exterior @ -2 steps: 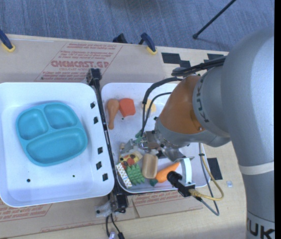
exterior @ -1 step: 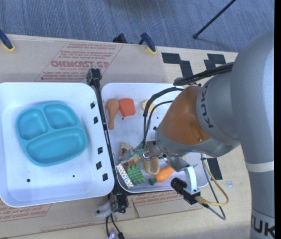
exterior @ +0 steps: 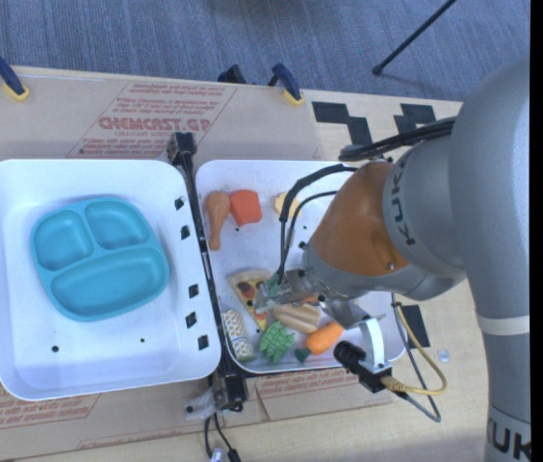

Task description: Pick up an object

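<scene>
Bench top: brown cardboard sheet [exterior: 281,114] with red "CHEMCAST" print, held at the far edge by blue-and-yellow clamps [exterior: 7,75]. Beyond it, grey-blue carpet floor [exterior: 156,17], with a black stand leg [exterior: 430,22] slanting across the upper right. Black-and-white marker patches [exterior: 368,123] sit on the board behind the arm.

Two white bins side by side, joined along a black clip strip [exterior: 194,248]. Left bin [exterior: 12,354]: a teal three-compartment plate [exterior: 101,255] lying flat, upper middle of the bin.

Right bin [exterior: 243,173]: toy food. A drumstick [exterior: 217,216] and a red block [exterior: 245,207] touching near the far left corner. Near side holds a cluster packed close together: pizza slice [exterior: 245,289], hot dog bun [exterior: 297,317], green leafy piece [exterior: 275,340], carrot [exterior: 324,338], and a small patterned piece [exterior: 234,330] against the left wall.

Arm [exterior: 445,219] comes in from the right, orange band over the middle of the right bin. Gripper [exterior: 281,292] is low over the near cluster, just beside the pizza slice and the bun. Finger spread cannot be told; wrist bulk hides the tips. A yellow cable [exterior: 421,385] trails off the bin's near right corner.
</scene>
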Motion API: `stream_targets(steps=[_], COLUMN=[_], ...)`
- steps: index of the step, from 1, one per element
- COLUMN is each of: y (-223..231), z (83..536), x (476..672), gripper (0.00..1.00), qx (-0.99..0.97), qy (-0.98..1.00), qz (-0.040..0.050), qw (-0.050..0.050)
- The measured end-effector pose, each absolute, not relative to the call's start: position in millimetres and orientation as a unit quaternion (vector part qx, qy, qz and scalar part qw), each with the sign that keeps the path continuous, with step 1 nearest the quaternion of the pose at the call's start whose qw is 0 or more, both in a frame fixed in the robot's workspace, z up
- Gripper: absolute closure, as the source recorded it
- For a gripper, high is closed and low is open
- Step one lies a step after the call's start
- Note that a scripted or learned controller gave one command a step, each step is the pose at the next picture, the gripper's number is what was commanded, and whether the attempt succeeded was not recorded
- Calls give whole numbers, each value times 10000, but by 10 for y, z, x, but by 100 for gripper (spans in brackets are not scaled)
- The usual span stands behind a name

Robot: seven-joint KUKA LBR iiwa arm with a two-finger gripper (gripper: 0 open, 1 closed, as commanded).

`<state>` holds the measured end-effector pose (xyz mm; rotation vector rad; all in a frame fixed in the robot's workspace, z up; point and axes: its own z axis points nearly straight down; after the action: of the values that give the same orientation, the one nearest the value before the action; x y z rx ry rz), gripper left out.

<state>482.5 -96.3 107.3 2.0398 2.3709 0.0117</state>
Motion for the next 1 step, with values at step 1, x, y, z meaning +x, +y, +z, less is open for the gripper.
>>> stream_targets(steps=[1], y=[-903], z=[2303], x=[5405], gripper=[100], qx=[5602], qy=[8284], qz=[-3], qw=[-2])
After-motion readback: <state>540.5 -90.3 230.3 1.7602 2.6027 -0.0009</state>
